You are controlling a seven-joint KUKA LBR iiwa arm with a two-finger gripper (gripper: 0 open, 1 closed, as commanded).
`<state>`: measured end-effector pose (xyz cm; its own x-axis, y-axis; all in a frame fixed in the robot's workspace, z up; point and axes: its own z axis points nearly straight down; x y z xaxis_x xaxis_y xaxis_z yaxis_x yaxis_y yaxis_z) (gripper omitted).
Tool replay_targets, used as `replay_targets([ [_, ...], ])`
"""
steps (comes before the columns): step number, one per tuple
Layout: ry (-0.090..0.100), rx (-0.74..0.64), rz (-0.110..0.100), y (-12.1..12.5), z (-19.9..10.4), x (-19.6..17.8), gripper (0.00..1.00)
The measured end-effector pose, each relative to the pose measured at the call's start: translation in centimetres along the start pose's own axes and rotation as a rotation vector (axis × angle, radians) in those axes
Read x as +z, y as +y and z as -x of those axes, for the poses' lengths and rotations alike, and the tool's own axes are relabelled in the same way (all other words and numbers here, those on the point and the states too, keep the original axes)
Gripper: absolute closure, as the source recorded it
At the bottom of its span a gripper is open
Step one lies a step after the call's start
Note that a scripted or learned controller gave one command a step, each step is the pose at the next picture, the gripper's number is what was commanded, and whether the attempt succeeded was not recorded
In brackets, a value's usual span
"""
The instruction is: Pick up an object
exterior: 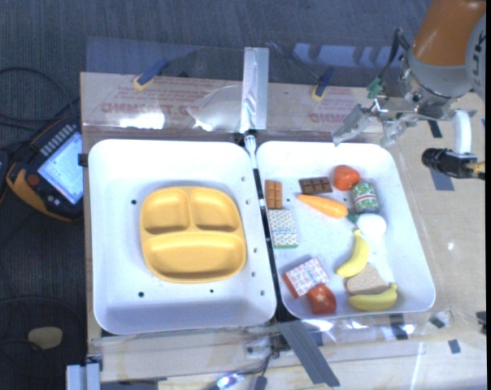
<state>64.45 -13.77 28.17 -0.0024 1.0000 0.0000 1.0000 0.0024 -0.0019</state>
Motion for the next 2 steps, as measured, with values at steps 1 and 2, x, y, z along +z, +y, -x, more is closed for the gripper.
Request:
replay_targets([
  [1, -0.002, -0.028, -0.002, -0.8, 3.0, 13.8, 0.00],
  [2, -0.005, -0.180, 0.011, -6.2, -0.7, 19.2, 0.00],
])
